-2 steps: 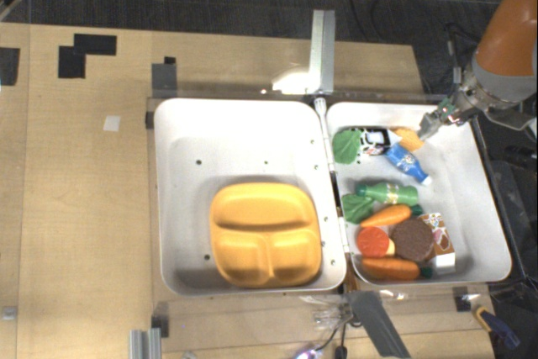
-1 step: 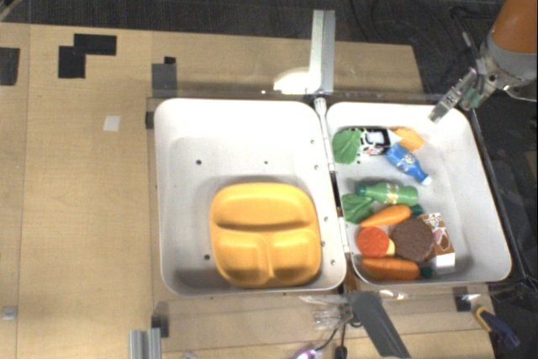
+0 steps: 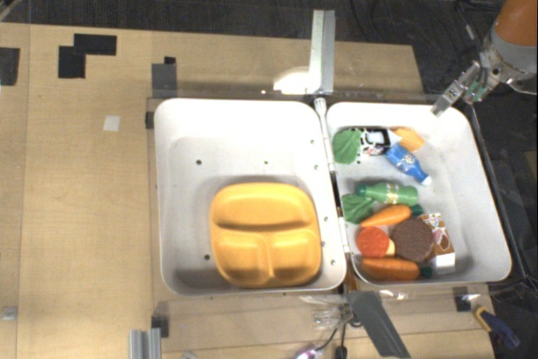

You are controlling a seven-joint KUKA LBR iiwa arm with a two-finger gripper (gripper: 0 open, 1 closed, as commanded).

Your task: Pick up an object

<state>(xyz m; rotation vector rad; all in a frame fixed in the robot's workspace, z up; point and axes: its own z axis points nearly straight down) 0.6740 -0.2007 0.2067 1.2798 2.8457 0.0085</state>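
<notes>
gripper over right bin far corner (finger gap unreadable) | holds nothing visible | yellow tray in left bin | toy food in right bin

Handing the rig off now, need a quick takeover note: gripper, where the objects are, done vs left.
Gripper: up at the far right corner of the right bin, above the rim, nothing between its fingers; open or shut cannot be told.
Objects: all the small items lie in the right bin: a green leafy piece, blue bottle, green bottle, carrot, tomato, brown round patty, sausage.
Left bin holds the yellow divided tray.
Done: nothing picked yet.
Left: descend on one object, grip it, lift it.
</notes>
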